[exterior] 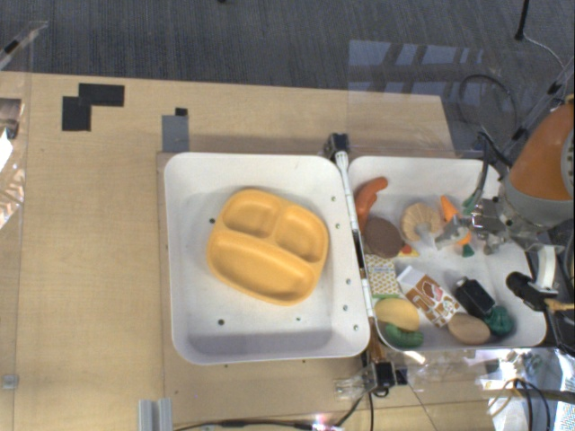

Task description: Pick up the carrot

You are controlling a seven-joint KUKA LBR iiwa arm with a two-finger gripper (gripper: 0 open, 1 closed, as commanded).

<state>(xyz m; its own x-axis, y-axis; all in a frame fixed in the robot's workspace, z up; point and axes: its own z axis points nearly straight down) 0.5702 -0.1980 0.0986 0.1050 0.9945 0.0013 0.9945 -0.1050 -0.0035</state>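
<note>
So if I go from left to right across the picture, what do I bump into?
Yellow divided plate in the left bin → orange sausage-shaped toy → brown round piece → tan shell-like toy → small carrot → robot arm.

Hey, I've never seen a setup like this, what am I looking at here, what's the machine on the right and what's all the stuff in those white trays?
One camera looks down at a slant on a wooden bench with two shallow white bins. The grey and orange shape at the right is a robot arm; its gripper hangs over the right bin. Nothing can be seen between its fingers, so I would not say it holds anything.

The left bin holds a yellow divided plate. The right bin holds toy food: an orange carrot near its upper left corner, a brown round piece, a pale shell-like piece, a yellow and green piece, a small printed packet and some dark items.
</note>
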